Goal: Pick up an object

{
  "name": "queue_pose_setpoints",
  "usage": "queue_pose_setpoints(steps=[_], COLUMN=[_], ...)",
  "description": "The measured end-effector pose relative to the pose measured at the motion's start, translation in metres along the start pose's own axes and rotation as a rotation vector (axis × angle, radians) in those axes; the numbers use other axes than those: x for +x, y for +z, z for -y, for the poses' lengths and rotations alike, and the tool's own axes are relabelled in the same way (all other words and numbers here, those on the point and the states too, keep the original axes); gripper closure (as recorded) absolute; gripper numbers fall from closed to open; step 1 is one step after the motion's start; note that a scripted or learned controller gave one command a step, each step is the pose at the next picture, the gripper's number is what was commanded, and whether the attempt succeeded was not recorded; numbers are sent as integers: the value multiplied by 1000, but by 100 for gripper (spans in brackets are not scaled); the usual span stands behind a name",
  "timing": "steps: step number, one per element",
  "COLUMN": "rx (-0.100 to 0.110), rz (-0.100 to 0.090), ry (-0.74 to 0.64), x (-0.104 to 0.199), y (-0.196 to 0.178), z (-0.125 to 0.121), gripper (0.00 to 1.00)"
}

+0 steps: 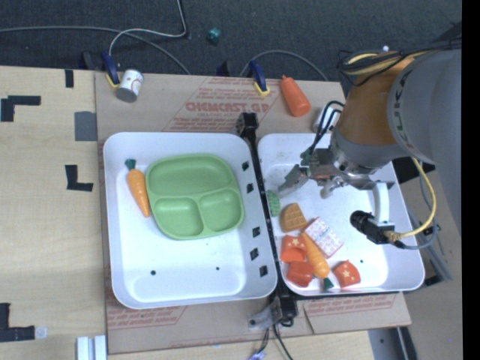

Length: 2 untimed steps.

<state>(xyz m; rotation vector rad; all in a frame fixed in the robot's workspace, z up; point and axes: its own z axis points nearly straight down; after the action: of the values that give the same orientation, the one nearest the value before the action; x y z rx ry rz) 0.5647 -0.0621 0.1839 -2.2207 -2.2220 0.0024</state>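
The metal claw (313, 177) is being held spread wide over the right bin (409, 276), gripping nothing. Smooth plastic toy foods (313, 252) are being kept piled near the bin's front.

Left bin (120, 223): my divided tray (196, 196) sits centre, carrot (137, 190) just beside its left edge. Right bin (405, 276): my gripper (311, 180) over its upper left part. Below it, bread piece (293, 217); right of that, small packet (324, 235). Second carrot (315, 256) lies among tomato-like pieces (298, 270) near front wall, probably touching. Behind bins, on bench (45, 223): pepper-like item (295, 96) right, small can (129, 84) left.
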Motion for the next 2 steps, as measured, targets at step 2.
queue_pose_setpoints(steps=[2], rx=[1], rz=[0], ry=[0], x=[9], y=[0], z=[7], gripper=[0])
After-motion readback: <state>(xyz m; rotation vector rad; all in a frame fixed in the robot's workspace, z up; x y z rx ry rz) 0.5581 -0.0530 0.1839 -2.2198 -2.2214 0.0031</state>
